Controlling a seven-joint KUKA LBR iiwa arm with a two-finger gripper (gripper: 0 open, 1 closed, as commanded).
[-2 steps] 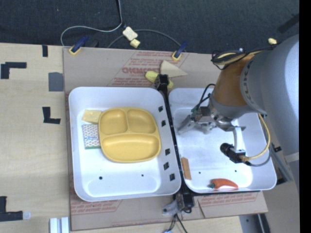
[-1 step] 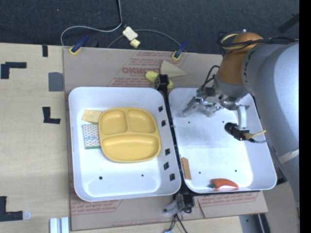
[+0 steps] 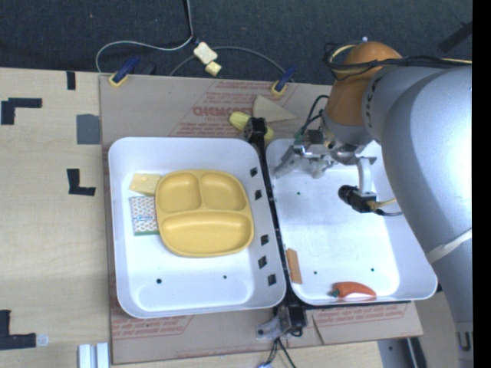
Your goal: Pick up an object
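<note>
Red printing is carried by the cardboard sheet (image 3: 192, 106) under the two bins: a line of large outlined capitals is seen above the left bin (image 3: 123, 205), too faint and slanted to be read with certainty. More red print is seen on the cardboard strip (image 3: 360, 324) below the right bin, also illegible. A fine pattern is shown on the small packet (image 3: 143, 215) beside the yellow tray; no words can be made out.

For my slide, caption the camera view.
Arm over right bin with red object; yellow tray in left bin.
</note>
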